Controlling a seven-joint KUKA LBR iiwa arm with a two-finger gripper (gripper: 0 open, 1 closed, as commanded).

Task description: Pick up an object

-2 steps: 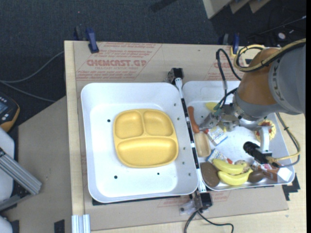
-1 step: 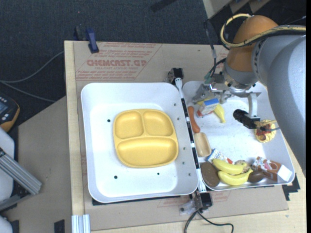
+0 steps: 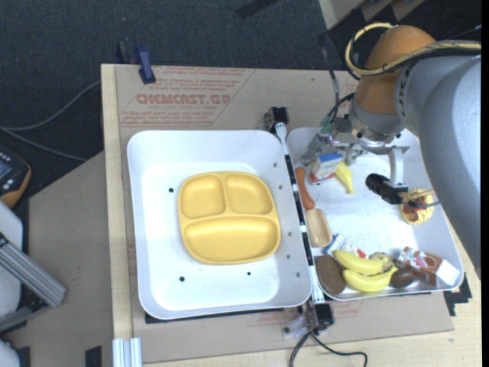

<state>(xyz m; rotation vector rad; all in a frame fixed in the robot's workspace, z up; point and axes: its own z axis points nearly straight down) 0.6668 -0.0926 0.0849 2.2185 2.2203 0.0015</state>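
Near edge of the right bin [image 3: 363,220]: two bananas [image 3: 367,280] lie side by side, touching; a brown disc [image 3: 330,275] sits at the near-left corner, just beside them; a brown and red-white wrapped thing [image 3: 422,264] lies toward the near-right corner, touching the bananas' tips. Along the left edge, a bit farther back, a bun [image 3: 317,228], then a sausage [image 3: 305,189] lying lengthwise by the rim; a yellow-red lump [image 3: 416,206] sits over by the right edge, too small to tell what it is. The left bin [image 3: 153,205] holds one yellow plate [image 3: 228,216] w/ three compartments, approx. centred, clear of every edge.

Farther back, at the right bin's far-left corner: a small banana [image 3: 345,178] and a blue-white packet [image 3: 328,163], touching or nearly so; my claw [image 3: 340,147] hangs right over that pair, close to them. Can't tell how wide my claw stands, nor whether it has hold of anything; the packet is partly hidden under it. My arm comes in over the right edge of that bin. Beyond the bins, a blue clip [image 3: 144,63] sits at the bench's far-left corner.
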